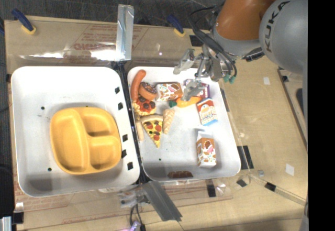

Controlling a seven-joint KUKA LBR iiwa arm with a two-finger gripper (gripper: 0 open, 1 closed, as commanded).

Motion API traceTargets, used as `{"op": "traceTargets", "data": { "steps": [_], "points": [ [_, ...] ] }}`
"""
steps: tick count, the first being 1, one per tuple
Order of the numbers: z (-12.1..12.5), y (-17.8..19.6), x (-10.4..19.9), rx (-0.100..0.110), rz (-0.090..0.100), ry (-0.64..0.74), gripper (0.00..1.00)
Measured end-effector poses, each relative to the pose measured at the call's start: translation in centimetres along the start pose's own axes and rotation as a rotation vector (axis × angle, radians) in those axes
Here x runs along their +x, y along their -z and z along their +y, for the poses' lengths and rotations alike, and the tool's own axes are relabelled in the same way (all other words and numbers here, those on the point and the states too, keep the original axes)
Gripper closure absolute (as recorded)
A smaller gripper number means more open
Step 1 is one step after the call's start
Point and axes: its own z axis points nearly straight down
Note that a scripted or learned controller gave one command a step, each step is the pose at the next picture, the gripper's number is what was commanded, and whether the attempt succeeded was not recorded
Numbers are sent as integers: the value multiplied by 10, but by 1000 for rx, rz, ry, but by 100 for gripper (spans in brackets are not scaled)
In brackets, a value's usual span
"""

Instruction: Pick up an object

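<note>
From my remote station I saw the arm [261,15] reach in from the right, w/ its orange band above the wrist, and the gripper [194,79] hung over the far edge of the right bin [230,141]. The metal fingers [184,62] looked spread, but I could not tell for sure, and nothing sat visibly between them. Right bin contents: a sausage [137,82] lay near the far-left corner; just below it a small round pastry [147,91], and below that a toy piece [142,106] I could not identify against the left wall. A flat packet [168,90] lay near the far edge, approx. centre, beside an orange item [188,101] directly under the gripper. A pizza slice [152,129] and a pale cone-shaped piece [168,119] sat side by side, touching, toward the bin's middle-left. A small carton [208,112] lay by the right wall; a second carton [206,152] lay nearer the near-right corner, apart from the first. Left bin [31,88]: a yellow divided tray [85,141] sat about centre, no other items in it. The two bins sat side by side, touching along their inner walls.
</note>
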Motion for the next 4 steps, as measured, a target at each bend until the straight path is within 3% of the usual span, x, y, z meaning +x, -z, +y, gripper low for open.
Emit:
{"op": "traceTargets", "data": {
  "steps": [1, 2, 3, 4],
  "points": [
    [-53, -138, 55, -1, 0, 232, 0],
    [-47, -140, 113, -2, 0, 360, 0],
    [-46, -96, 39, 1, -6, 299, 0],
    [-66, -139, 116, -1, -2, 303, 0]
  ]
}}
